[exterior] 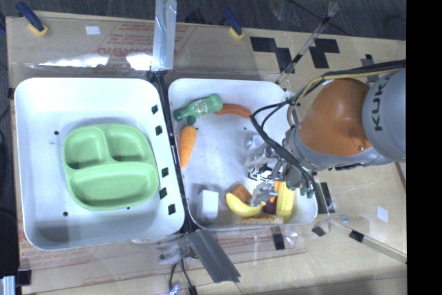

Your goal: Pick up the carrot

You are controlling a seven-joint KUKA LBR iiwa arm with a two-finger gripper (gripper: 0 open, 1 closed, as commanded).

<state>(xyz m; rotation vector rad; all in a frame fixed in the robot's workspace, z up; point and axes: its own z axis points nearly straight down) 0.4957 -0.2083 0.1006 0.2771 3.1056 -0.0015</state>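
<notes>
Camera view looks down on two white bins on the tabletop: the left bin (27, 148) carries a green divided plate (109, 166), and the right bin (231, 86) holds the clutter. The carrot (186, 146) lies against the right bin's left wall, lengthwise, just near of a green bottle (199, 108), with a second orange piece (236, 110) beside that bottle at the far side. The pincer (266, 182) hovers low over the bin's near right corner, close above a banana (243, 206) and a yellow corn-like piece (284, 198), well apart from the carrot. Whether it is clenched or released I cannot tell; cables and metal parts blur it. The likely trouble is a grab at the wrong object, since the pincer sits over the banana pile, and the carrot's spot tight against the wall leaves little room for a finger. The arm reaches in from the right, orange band above the wrist, wrist bent downward.
</notes>
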